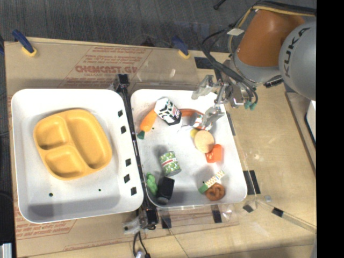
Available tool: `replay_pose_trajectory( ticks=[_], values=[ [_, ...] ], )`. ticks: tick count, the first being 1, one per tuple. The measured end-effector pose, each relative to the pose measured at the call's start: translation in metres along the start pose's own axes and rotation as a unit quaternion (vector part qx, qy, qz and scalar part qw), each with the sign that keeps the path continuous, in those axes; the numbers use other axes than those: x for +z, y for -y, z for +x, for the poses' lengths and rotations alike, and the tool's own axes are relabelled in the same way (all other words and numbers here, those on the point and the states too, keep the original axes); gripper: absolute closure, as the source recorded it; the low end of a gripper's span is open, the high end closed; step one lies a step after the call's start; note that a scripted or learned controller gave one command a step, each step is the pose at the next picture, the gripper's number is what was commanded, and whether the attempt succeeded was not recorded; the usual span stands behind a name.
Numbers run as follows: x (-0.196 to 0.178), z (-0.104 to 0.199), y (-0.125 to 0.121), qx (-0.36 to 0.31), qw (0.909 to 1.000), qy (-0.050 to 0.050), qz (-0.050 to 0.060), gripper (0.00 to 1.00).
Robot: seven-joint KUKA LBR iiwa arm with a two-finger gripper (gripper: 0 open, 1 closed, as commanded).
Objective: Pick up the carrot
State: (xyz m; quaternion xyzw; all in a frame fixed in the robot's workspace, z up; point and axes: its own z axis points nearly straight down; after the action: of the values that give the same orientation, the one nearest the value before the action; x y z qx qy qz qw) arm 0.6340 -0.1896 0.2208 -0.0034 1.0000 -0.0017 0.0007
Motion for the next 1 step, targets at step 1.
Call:
replay_pose_trajectory(
  ticks=[1],
  values=[
    [0.099,-0.0029,-0.0185,0.004,0.9999,0.014,0.004,0.0]
  ],
)
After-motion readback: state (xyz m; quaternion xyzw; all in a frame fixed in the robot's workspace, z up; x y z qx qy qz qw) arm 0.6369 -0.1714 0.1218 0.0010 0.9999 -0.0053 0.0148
